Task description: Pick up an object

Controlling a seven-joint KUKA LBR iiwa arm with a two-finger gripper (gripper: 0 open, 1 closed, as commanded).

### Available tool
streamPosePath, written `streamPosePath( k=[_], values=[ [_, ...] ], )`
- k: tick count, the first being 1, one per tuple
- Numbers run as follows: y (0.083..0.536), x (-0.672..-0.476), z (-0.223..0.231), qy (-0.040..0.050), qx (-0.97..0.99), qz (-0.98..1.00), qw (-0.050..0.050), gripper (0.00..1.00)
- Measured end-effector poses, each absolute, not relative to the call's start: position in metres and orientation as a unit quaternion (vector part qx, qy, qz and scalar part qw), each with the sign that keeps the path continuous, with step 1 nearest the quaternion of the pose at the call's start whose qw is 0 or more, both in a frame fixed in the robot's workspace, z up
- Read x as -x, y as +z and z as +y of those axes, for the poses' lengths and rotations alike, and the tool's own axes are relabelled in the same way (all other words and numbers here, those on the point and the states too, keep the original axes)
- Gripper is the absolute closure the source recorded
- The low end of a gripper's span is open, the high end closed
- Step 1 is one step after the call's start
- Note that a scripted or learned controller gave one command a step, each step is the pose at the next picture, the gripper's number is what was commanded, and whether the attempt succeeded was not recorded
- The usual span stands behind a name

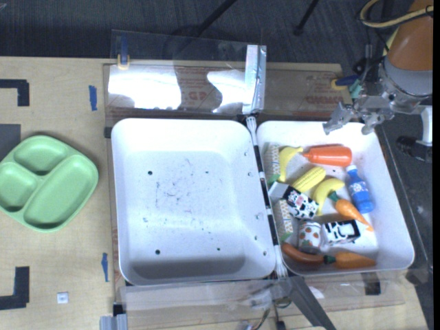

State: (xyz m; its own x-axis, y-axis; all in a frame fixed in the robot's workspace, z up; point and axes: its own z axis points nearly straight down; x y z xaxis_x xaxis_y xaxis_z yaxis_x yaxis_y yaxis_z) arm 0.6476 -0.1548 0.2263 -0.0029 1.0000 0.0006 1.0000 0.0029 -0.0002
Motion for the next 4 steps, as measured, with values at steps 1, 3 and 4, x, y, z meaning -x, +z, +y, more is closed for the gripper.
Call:
streamPosePath(
  k=[1,3,4],
  values=[
    [0.141,-0.585,-0.208,-0.0003,0.624,-0.782,0.0,0.0],
    [0.123,-0.611,-0.221,-0.0016,0.596,-0.803,-0.003,0.0],
    [0.088,-0.618,-0.213,-0.0069,0.624,-0.781,0.001,0.0]
  ],
)
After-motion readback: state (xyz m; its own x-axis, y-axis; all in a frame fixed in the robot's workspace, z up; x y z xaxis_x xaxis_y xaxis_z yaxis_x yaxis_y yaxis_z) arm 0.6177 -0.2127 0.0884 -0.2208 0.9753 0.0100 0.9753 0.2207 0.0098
